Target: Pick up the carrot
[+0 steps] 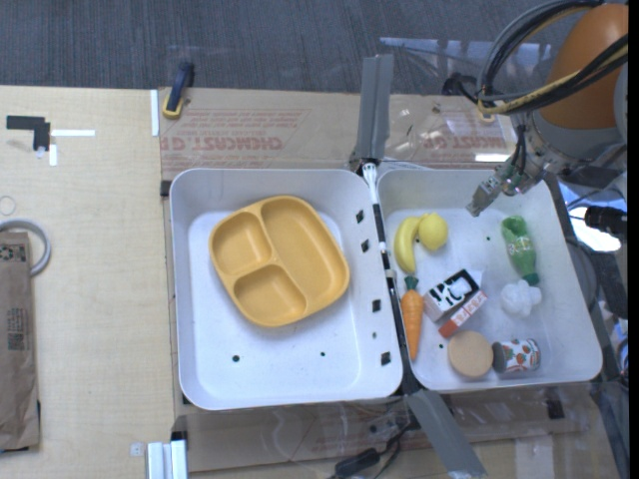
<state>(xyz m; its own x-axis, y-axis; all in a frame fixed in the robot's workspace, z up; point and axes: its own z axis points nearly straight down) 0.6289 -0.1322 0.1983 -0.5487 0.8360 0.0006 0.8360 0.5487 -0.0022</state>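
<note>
- Two shallow white plastic bins sit side by side on the table; the left bin (200, 367) carries a yellow three-compartment plastic plate (279, 259), tilted a little in the frame.
- Right bin (584, 357) holds the clutter. Task's thing: a small orange carrot with a green stem cap (411, 317), lying flat against the bin's left wall, at about 8 o'clock from bin centre. Stem points to 12 o'clock, taper to 6 o'clock.
- Near neighbours: a yellow banana (405, 244) just past the stem at 12 o'clock; a yellow lemon (432, 231) beside it; a black-and-white printed carton with a red end (457, 297) just to the carrot's 3 o'clock.
- Further off: a round tan disc (470, 354), a small printed can on its side (517, 356), a crumpled white lump (519, 297), a green bottle (518, 246).
- Gripper (487, 197) hangs at the bin's 12 o'clock edge, well apart from the carrot. Cannot tell how far the jaws stand open; nothing seen between them.
- Handling, as a judgement: likely a light, stiff toy piece with a smooth skin, so apt to slip or roll.
- Best hold: across the thick upper body below the stem cap. The wall crowds one side, so clearance is tight there.
</note>
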